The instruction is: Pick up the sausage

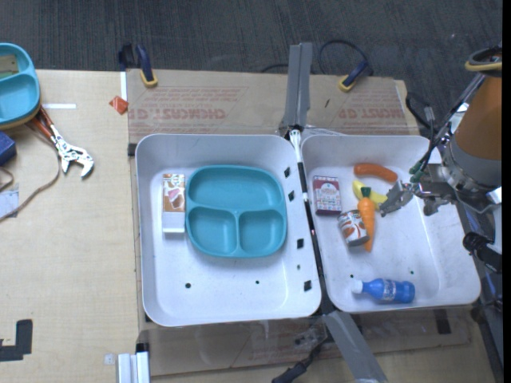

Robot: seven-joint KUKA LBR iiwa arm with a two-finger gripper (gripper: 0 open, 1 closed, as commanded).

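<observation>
The sausage point(375, 171) is a curved orange-red piece lying near the back of the right bin point(447, 286). My gripper point(409, 203) hovers over the right bin, just right of and slightly in front of the sausage. It is open, with nothing between its fingers. Its left finger point(390, 202) points down toward the carrot point(366, 219), which lies just in front of the sausage.
Also in the right bin are a yellow piece point(362, 191), a small can point(351, 228), a maroon box point(326, 195) and a blue bottle point(387, 290) at the front. The left bin point(160, 294) holds a teal divided plate point(237, 211) and a small carton point(173, 203).
</observation>
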